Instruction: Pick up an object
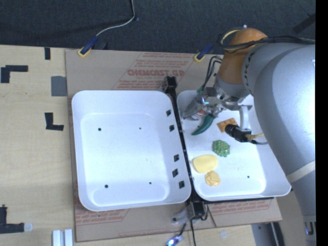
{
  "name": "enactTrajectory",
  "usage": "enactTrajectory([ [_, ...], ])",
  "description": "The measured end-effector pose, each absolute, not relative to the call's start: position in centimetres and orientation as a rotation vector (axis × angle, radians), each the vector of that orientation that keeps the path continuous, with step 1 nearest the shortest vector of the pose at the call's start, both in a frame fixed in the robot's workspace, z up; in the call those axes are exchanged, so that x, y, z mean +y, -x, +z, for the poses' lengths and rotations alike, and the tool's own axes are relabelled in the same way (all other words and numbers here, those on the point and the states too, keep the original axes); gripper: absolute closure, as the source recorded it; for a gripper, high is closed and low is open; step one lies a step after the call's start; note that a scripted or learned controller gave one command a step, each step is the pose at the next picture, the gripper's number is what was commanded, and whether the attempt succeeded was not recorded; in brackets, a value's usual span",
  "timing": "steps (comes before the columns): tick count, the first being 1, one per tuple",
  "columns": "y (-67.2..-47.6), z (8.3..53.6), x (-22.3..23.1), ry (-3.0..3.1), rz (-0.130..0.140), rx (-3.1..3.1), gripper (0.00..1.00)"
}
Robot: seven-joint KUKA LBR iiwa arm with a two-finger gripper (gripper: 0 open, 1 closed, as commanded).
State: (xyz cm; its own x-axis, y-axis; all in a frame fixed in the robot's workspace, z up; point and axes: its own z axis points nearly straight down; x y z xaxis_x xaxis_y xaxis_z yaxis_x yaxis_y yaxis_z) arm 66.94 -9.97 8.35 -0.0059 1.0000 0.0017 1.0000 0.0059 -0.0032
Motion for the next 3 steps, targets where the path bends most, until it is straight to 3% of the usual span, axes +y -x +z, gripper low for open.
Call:
enactTrajectory([
  [1,-66.9,9.6,-10.2,2.220,0.000,-2.227,1.00],
  [2,-63.9,19.0,-2.1,2.213,-0.007,-2.231,1.00],
  [3,-61.4,20.6,-1.5,2.218,0.001,-2.222,1.00],
])
